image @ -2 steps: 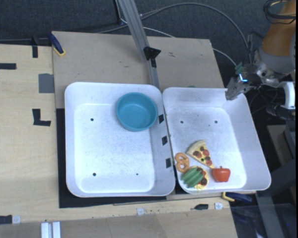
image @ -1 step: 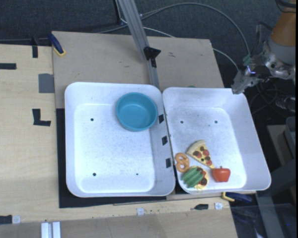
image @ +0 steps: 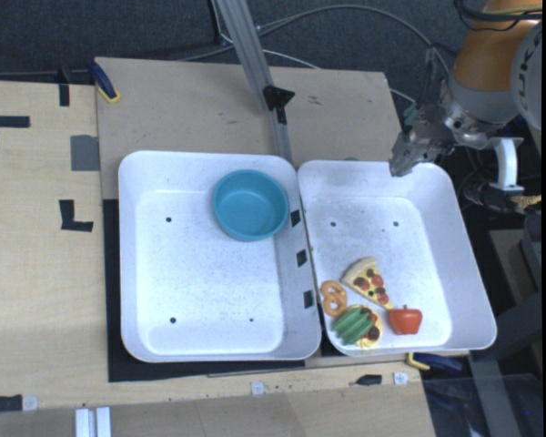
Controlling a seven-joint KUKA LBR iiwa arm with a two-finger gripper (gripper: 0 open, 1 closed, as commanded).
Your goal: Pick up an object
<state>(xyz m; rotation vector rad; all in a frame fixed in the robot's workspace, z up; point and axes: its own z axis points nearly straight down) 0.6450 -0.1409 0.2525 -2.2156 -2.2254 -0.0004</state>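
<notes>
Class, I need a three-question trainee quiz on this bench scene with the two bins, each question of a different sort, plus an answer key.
1. True or false: the round blue plastic bowl sits in the left white bin.
2. Which bin holds the toy pizza slice? A) left B) right
3. Fill in: the gripper hovers over the right white bin's ____ rim.

Key: 1 true; 2 B; 3 far.

text: none legible | labels/brands: none legible | numbers: none legible | signs: none legible | black tape marks, left of frame: too plain to read as characters
</notes>
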